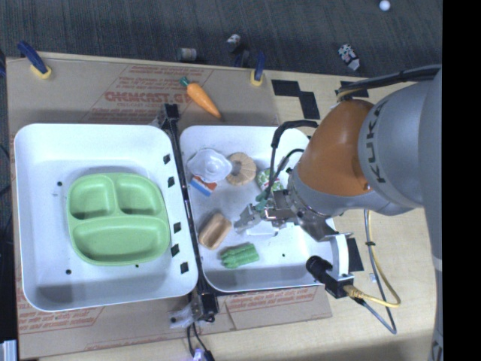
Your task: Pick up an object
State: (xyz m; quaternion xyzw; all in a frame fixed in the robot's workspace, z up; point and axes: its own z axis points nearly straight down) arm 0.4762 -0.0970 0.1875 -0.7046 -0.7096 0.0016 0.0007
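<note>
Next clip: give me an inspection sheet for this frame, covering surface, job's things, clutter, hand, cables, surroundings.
Surface: cardboard-covered bench bearing left bin and right bin.
Job's things: in the right bin, a tan bread-like piece, green item, round tan disc, clear crumpled item.
Clutter: green divided plate in the left bin; toy carrot on the cardboard.
Hand: hand low over the right bin; grip unclear.
Cables: black cable; yellow cable.
Surroundings: dark carpet with small scattered bits.

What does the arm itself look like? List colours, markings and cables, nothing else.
The arm is a grey, rounded body with a broad orange band and dark KUKA lettering. Black cables loop beside the band, and a yellow cable trails below. The gripper is metallic grey.
</note>
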